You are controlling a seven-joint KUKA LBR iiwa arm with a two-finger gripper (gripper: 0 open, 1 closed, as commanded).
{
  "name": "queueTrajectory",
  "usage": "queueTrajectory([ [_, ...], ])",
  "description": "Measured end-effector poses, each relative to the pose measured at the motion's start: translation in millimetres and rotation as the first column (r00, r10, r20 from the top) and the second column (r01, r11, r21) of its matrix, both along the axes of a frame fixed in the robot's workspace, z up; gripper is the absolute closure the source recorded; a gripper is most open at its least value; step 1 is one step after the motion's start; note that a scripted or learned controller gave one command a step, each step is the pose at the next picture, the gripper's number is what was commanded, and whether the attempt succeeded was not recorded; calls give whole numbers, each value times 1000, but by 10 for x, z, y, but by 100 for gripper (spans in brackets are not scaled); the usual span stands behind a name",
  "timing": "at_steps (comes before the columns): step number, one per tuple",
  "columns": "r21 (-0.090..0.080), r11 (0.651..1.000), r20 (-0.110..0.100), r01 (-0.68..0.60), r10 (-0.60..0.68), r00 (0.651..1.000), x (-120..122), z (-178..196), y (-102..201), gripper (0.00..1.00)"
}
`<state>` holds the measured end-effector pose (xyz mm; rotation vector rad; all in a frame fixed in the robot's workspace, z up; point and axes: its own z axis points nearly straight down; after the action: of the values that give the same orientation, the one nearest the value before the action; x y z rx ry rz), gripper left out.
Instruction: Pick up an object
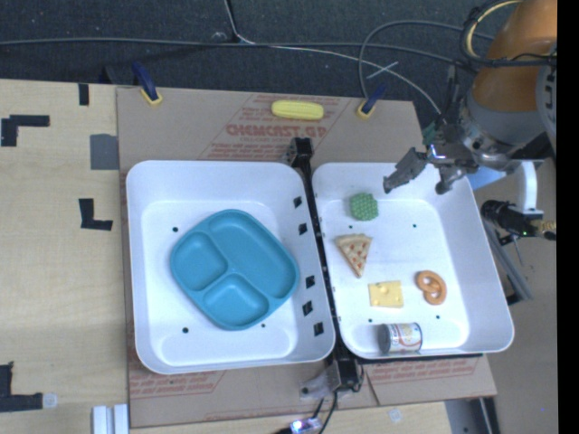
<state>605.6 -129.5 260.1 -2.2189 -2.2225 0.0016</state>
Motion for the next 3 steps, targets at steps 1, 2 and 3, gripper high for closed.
queueTrajectory([
  [1, -1, 1000, -3, 0, 0, 1000, -34, -445, 47, 0],
  [2, -1, 1000, -4, 2, -2, 1000, -88, -935, -31, 0],
  [3, 0, 1000, -5, 0, 0, 1000, -142, -1401, 34, 0],
])
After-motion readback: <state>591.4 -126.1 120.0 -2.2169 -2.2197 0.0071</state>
